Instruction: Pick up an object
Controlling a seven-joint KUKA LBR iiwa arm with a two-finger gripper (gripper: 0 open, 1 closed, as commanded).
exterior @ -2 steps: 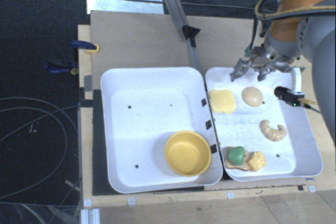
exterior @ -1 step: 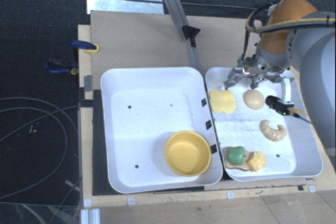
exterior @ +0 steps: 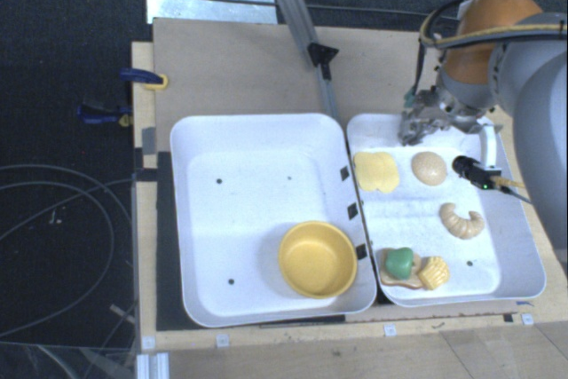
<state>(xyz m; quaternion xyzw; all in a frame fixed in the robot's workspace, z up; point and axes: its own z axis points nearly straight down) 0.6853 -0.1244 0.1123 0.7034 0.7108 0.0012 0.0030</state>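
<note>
1. Where the arm (exterior: 519, 58) reaches in from the upper right of the frame, its jaws (exterior: 415, 130) are seen low over the upper left corner of the right bin (exterior: 510, 280); whether they are apart or together cannot be told, and nothing is seen between them.
2. Two shallow white bins are set side by side on the table (exterior: 231, 71), their inner rims touching near the middle of the frame.
3. A flat pale yellow piece (exterior: 377, 171) is seen in the right bin, just below the jaws and close to the bin's left wall.
4. A round beige bun-like item (exterior: 429, 168) lies just right of the yellow piece, apart from it.
5. A tan croissant shape (exterior: 462, 221) is placed lower right of the bun, near the middle of the right bin.
6. A green item (exterior: 400, 262) and a yellow ridged item (exterior: 434, 272) are found together at the lower left of the right bin, touching each other.
7. A yellow bowl (exterior: 318, 258) sits upright in the lower right part of the left bin (exterior: 222, 146).
8. Dark cables (exterior: 62, 217) are seen on the floor at the left of the frame.
</note>
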